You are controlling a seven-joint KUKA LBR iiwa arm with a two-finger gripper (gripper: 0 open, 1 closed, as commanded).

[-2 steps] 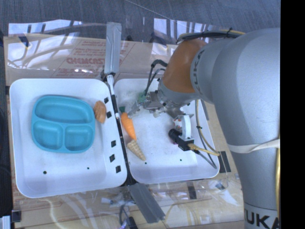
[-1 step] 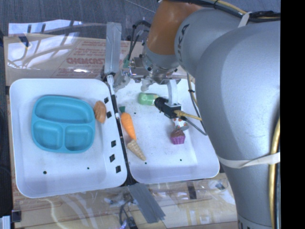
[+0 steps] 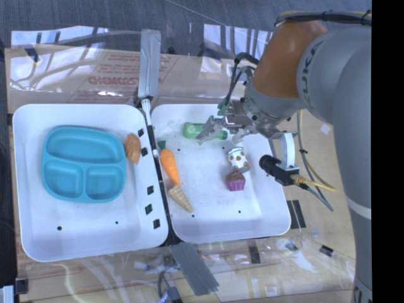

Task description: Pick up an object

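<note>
Two white bins (image 3: 38,232). Gripper (image 3: 211,131), finger state indiscernible, touches one green object (image 3: 191,130); below it lie one carrot (image 3: 169,166), one cone (image 3: 180,199), two cupcakes (image 3: 236,180). Far left: one blue tray (image 3: 82,163), one bread roll (image 3: 132,147).

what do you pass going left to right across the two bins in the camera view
blue divided plate → bread roll → carrot → ice cream cone → green toy → pincer → purple cupcake
</note>
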